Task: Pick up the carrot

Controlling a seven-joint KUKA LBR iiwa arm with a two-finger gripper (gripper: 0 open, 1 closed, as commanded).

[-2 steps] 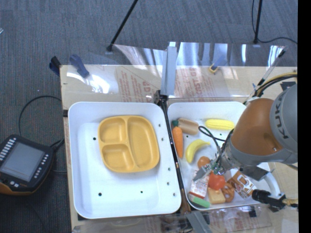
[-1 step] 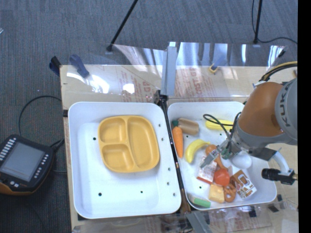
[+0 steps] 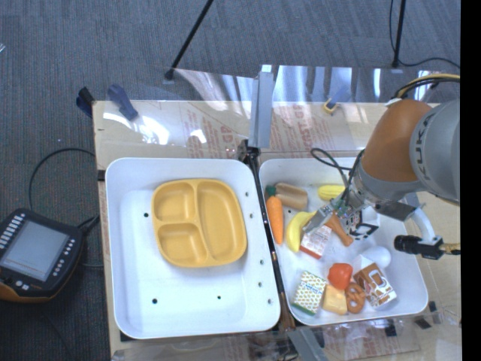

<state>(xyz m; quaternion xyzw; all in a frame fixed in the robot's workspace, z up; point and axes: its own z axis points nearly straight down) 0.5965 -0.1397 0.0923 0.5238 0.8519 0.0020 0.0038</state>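
The carrot [image 3: 275, 219], orange with a green top, lies lengthwise along the left side of the right bin [image 3: 418, 273], just past the divider between the bins. My gripper [image 3: 347, 213] hangs low over the middle of the same bin, about a hand's width to the right of the carrot. It is above a red-and-white carton [image 3: 316, 241] and a small orange stick-shaped item [image 3: 340, 232]. The carrot lies apart from the gripper, with a banana [image 3: 297, 229] between them.
The right bin also holds a brown bun [image 3: 291, 195], a yellow item [image 3: 329, 192], a tomato [image 3: 340, 274], a green-white box [image 3: 309, 292], cheese [image 3: 334, 299], a pretzel [image 3: 354, 298] and a brown carton [image 3: 376, 286]. A yellow divided plate [image 3: 200, 222] sits in the left bin [image 3: 131, 277].
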